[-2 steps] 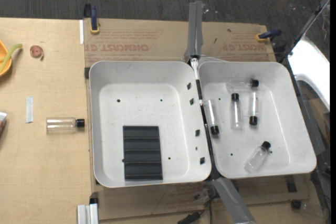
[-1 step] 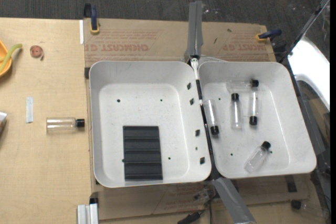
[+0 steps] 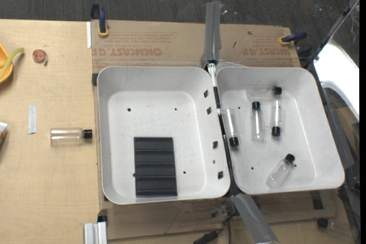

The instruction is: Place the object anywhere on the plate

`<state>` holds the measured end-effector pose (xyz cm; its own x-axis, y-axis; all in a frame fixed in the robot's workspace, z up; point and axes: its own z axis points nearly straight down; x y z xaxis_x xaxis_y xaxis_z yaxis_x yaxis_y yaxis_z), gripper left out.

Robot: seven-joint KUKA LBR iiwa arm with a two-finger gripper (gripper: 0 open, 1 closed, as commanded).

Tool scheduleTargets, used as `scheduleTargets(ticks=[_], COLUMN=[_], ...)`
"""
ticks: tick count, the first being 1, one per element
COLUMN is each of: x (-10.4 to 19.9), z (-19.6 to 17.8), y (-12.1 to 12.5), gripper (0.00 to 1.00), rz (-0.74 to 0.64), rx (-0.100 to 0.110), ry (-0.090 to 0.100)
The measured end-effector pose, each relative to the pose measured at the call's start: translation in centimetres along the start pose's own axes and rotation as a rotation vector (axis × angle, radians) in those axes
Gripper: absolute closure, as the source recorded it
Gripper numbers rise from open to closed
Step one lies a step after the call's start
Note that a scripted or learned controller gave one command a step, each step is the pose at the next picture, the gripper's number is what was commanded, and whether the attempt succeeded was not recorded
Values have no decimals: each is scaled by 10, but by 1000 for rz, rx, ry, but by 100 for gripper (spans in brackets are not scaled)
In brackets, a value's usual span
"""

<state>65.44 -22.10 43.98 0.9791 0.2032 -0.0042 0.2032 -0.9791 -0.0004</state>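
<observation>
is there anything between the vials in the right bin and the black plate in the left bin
Yes: the two bins' raised walls meet between the vials and the ridged black plate. Nothing lies on the left bin's floor along the way.

Surface (image 3: 51, 180): light wood, with a brown cardboard sheet (image 3: 189, 46) laid over its right portion. Two shallow white bins sit side by side on the cardboard, left bin (image 3: 106, 123) touching right bin (image 3: 320, 123). Left of the left bin, directly on the wood: a clear capped vial (image 3: 70, 134) lying flat, a small pale strip (image 3: 32, 120), a reddish disc (image 3: 39, 55), and a yellow item (image 3: 6, 63) at the edge.
</observation>
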Motion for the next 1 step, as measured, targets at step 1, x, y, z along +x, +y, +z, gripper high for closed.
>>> scheduleTargets(ticks=[1], x=[0], z=[0], y=[0], gripper=[0], rz=[0], rx=[0], ry=[0])
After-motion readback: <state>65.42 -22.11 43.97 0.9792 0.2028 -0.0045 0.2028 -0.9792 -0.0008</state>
